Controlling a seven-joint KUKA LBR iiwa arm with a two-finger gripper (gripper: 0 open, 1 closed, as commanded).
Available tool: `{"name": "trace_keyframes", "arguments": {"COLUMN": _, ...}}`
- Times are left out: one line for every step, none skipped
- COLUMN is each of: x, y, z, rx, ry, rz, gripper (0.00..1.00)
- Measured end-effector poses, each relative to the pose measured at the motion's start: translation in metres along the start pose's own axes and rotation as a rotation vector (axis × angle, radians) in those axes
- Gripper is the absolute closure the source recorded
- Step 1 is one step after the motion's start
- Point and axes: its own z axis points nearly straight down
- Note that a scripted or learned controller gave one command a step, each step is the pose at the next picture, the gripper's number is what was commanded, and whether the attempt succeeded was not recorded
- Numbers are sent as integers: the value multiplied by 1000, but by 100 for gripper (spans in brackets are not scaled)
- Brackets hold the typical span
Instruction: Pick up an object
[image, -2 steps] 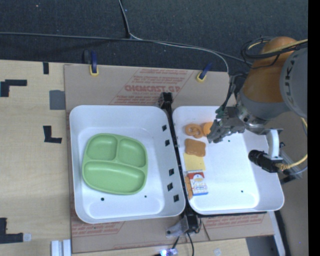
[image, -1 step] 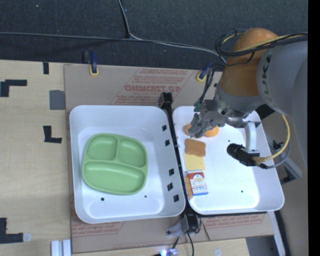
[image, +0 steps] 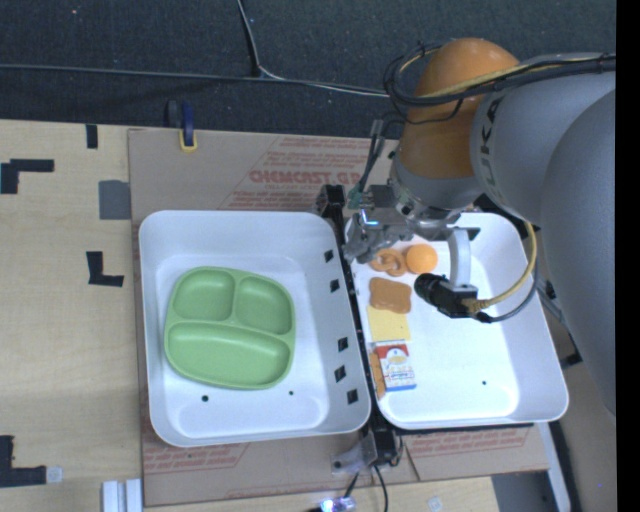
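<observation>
The gripper (image: 372, 232) is at the 11 o'clock corner of the right bin (image: 500, 385), under the orange band (image: 455, 100) of the arm; whether it is released or clenched, I cannot tell. Just at 5 o'clock from it lies a pretzel (image: 389, 264), with an orange ball (image: 421, 258) touching it at 3 o'clock. Toward 6 o'clock follow a toast (image: 390, 294), a cheese slice (image: 388, 324) and a small box (image: 395, 365). The left bin (image: 240, 235) holds a green tray (image: 230, 327).
</observation>
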Motion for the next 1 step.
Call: {"name": "trace_keyframes", "arguments": {"x": 47, "y": 11, "z": 19, "rx": 2, "ry": -1, "rz": 2, "gripper": 100}}
